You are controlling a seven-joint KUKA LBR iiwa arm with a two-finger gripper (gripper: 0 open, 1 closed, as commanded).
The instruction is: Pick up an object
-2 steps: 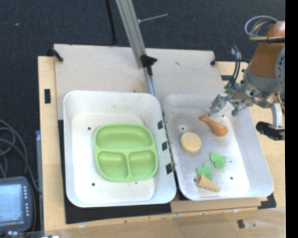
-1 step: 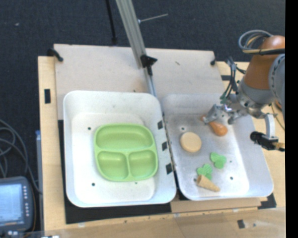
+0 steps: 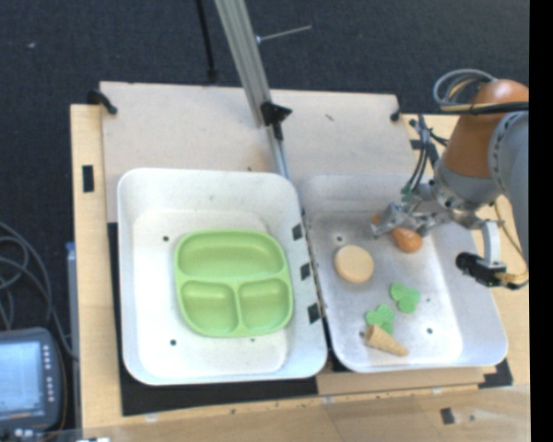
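Note:
My gripper [image 3: 404, 221] hangs low over the far part of the right bin [image 3: 470, 339]. A small orange ball-like object [image 3: 407, 240] lies right at the gripper's tip, touching or just under it. A round tan disc [image 3: 354, 264] rests to the left of it. Nearer the front lie two green pieces [image 3: 405, 297] [image 3: 381, 317] and a tan cone [image 3: 386, 341]. The arm's orange band [image 3: 475, 141] shows above the wrist at the right.
The left bin [image 3: 147, 339] holds a green divided plate [image 3: 232, 281]. A slanted metal pole [image 3: 249, 58] rises from behind the bins, between them. A black part of the arm [image 3: 484, 270] juts over the right bin's right side.

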